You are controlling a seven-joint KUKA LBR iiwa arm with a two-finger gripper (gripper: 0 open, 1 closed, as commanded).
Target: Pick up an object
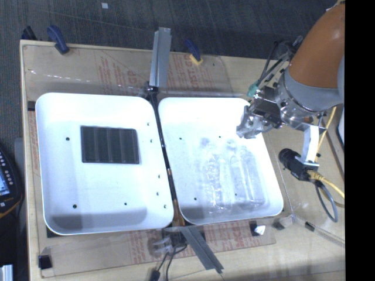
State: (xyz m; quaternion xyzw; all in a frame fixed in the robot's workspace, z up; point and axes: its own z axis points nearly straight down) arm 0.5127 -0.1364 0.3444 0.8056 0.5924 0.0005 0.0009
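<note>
Camera view, read from its left side across: a pale wooden bench (35, 75) carries two shallow white bins side by side, with blue clamps (57, 38) gripping the bench's far edge. The left bin (58, 204) has a dark rectangular panel (110, 144) lying flat on its floor, ribbed into several vertical strips and set a little toward the far-left part of the bin; small dark dots mark the floor around it. A grey metal bar (160, 56) stands at the far edge where the two bins meet, and a second grey bar (202, 252) lies at a slant at the near edge below the seam. The right bin (181, 127) holds a cluster of clear plastic bottles (231, 177), lying together on the floor toward the bin's near-right part; they are transparent and hard to separate from one another or to count. Above the far-right corner of that bin hangs the gripper (249, 127), apart from the bottles and nearer the bin's rim than its middle, with nothing visible between its fingers; whether they are apart or together cannot be told from this angle. Behind it the arm (319, 45) shows its orange band and grey wrist, with cables (325, 186) trailing over the bench to the right.
</note>
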